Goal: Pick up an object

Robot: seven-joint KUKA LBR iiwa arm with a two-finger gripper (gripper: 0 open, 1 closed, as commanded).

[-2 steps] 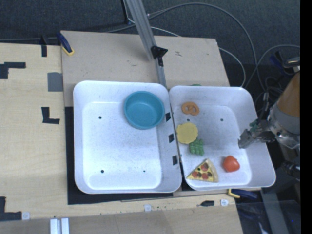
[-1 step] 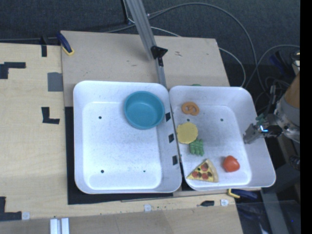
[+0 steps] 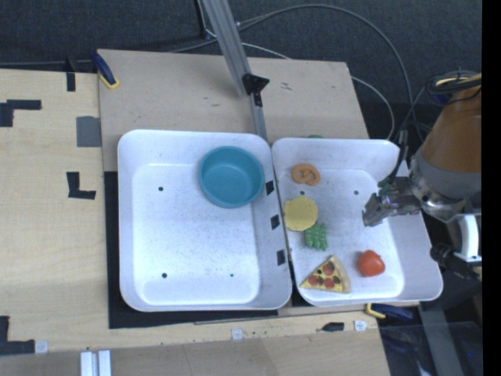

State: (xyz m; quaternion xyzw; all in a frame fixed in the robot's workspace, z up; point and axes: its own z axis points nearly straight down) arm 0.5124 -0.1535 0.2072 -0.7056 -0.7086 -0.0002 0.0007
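Over the right bin [image 3: 407, 292], the tool [image 3: 374, 210] is hovering above bare floor, grasp state hard to tell; the tomato [image 3: 371, 263] is lying just below, the pizza slice [image 3: 326, 276] sitting leftward.

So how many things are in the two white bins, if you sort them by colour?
Blue: 1, the bowl in the left bin
Orange: 1, the pretzel
Yellow: 1, the round piece
Green: 1, the bumpy cluster
Red: 1, the tomato-like piece
Mixed yellow and red: 1, the pizza slice
Total: 6
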